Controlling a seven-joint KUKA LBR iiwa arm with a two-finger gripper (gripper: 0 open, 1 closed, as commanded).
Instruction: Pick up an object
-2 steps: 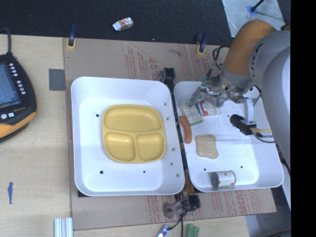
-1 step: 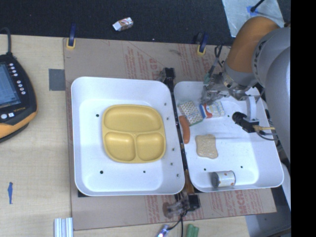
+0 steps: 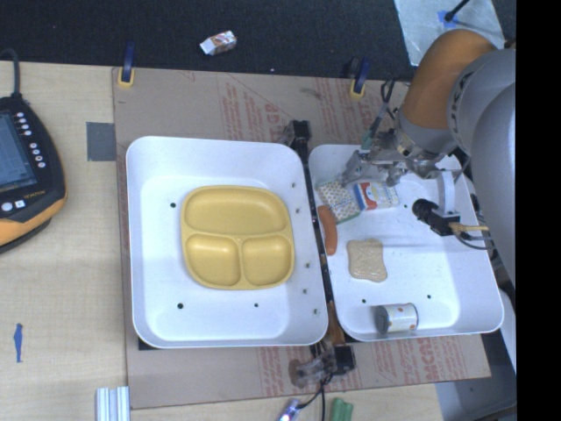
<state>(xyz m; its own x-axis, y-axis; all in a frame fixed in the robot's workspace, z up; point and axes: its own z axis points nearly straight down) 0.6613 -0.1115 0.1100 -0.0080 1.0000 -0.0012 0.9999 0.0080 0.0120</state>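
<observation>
Stock in right bin: we count a small printed packet at 11 o'clock, a checked pouch touching its left side, a sausage against the left wall, a bread slice at centre, a can at 6 o'clock. Claw hangs just above the packet; its opening we cannot tell. We judge the packet light, thin, crinkly and slippery: best pinched across its short edges.

Bench — two white bins, pendant at left.
</observation>
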